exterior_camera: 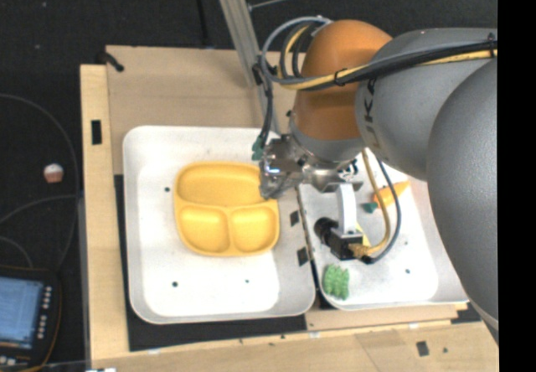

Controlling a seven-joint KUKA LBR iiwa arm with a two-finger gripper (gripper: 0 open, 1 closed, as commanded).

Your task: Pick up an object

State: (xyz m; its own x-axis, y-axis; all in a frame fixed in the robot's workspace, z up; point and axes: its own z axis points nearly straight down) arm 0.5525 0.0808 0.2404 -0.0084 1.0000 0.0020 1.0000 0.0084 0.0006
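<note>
Gripper (272,182): low at the yellow tray's right rim, seemingly placed to pinch that raised edge; I cannot tell its state.
Yellow tray (219,213): lies flat in left bin (151,278).
Green piece (336,280): right bin (419,278), apart.

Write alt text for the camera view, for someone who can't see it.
A grey and orange robot arm reaches over two white bins, its gripper at the yellow divided tray in the left bin. A small green object lies in the right bin.

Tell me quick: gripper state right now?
Gripper: cannot be told; it sits at the right edge of the yellow divided tray in the left bin.
</note>
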